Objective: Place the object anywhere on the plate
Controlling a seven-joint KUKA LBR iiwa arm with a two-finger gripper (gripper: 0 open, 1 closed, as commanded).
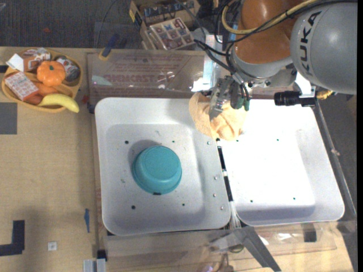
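A round teal plate (157, 169) lies in the middle of the left white bin (113, 123). A pale tan, lumpy soft object (224, 126) hangs over the seam between the two bins, near their far edge. My gripper (217, 111) comes down from the arm at the upper right, and its fingers (215, 102) are pinched into the top of the object. The object sits up and to the right of the plate, well apart from it. Part of the object's top is hidden by the fingers.
The right white bin (283, 169) lies under the arm. A clear plastic cover (147, 75) stands behind the left bin. A dish of toy fruit (42, 81) with a banana (59, 101) rests on the bench at far left. Boxes and cables (170, 21) clutter the back.
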